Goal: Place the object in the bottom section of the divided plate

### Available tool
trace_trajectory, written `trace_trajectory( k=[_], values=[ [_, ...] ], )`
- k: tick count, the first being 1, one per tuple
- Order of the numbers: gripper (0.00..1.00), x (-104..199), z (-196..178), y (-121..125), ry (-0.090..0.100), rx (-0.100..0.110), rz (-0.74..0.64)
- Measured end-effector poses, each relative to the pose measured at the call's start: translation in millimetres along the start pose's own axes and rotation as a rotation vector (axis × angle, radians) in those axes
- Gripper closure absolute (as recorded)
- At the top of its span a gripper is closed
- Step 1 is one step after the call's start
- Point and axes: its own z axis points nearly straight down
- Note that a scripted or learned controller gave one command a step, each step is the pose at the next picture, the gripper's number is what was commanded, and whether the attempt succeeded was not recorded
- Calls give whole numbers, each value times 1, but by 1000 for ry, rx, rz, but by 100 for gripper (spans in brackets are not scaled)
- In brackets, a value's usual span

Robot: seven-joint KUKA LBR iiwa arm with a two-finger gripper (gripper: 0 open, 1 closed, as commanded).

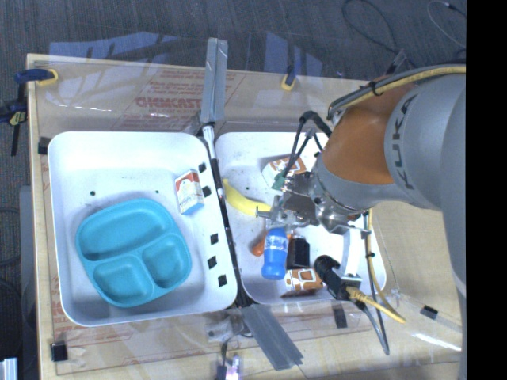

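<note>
A blue divided plate (pixel 133 250) lies in the left bin (pixel 67 161), with one long section at its upper left and two smaller ones toward the lower right. My gripper (pixel 279 212) hangs over the right bin (pixel 249 150), just above a blue bottle (pixel 274 253) that lies near the bin's middle. A yellow banana (pixel 242 200) lies to the left of the gripper. The arm's wrist hides the fingers, and I see nothing held between them.
A small red-and-white carton (pixel 188 191) stands by the left bin's right wall. In the right bin lie an orange piece (pixel 258 247), a small black object (pixel 299 252), a brown packet (pixel 301 282) and a printed packet (pixel 283 165). The grey arm (pixel 396 149) covers that bin's right half.
</note>
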Motion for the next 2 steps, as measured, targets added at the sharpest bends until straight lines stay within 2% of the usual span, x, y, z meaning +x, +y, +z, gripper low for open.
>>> trace_trajectory(
  k=[1, 2],
  values=[
    [100, 57, 28, 4, -4, -7, -84],
    [100, 144, 50, 14, -4, -8, 160]
  ],
)
